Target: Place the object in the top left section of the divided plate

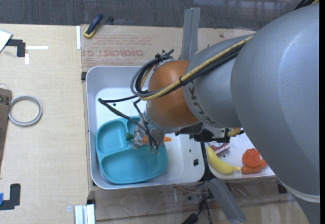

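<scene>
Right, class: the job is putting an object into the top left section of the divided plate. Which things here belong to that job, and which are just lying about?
Part of the job:
- divided plate, blue, in the left bin
- gripper, low over the plate's upper edge
- small orange and green object at the gripper

Just lying about:
- banana in the right bin
- orange toy beside the banana
- tape roll on the bench
</scene>
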You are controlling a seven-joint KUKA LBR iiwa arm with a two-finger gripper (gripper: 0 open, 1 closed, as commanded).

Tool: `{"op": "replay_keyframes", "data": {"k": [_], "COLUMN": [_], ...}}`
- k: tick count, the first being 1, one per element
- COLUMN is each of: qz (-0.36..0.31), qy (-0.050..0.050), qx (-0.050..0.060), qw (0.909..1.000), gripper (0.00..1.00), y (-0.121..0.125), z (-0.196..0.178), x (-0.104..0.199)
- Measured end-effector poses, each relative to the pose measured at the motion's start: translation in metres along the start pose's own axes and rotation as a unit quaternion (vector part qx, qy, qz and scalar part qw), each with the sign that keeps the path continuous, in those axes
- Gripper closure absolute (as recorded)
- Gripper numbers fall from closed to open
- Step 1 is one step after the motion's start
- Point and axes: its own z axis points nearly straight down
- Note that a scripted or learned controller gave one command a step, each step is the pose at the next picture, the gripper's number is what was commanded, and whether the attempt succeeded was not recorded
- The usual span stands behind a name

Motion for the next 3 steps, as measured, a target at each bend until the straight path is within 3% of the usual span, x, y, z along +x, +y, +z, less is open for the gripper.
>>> {"op": "replay_keyframes", "data": {"k": [1, 2, 3], "qz": [-0.117, -0.148, -0.162], "qy": [0.004, 0.035, 0.027], "qx": [0.018, 0.015, 0.008], "qw": [0.9929, 0.9883, 0.9863], "gripper": [1.00, 1.00, 1.00], "y": [0.022, 0.030, 0.040], "z": [0.001, -0.116, 0.002], "x": [-0.004, -0.007, 0.029]}}
